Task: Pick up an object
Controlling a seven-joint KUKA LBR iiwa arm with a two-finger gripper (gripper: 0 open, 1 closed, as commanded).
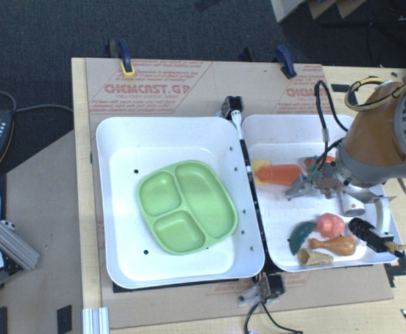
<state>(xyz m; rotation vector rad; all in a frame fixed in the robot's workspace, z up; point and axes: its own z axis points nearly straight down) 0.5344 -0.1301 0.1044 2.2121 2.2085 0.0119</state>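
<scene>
Camera view: tool (301, 185) beside orange carrot (278, 175), right bin (279, 245).

Two shallow white bins of smooth, slightly glossy plastic, the left bin (115, 186) and the right bin (286, 132), rest on a surface (189, 82) of matt, light brown board printed with red lettering and clamped at the far edge. In the left bin lies a pale green three-compartment plate (186, 206) of smooth plastic with a soft sheen. The arm's wrist band (373, 127) looks like glossy orange plastic, above a dull grey metal tool (301, 185); the floor (49, 19) looks like dark, rough carpet.
</scene>
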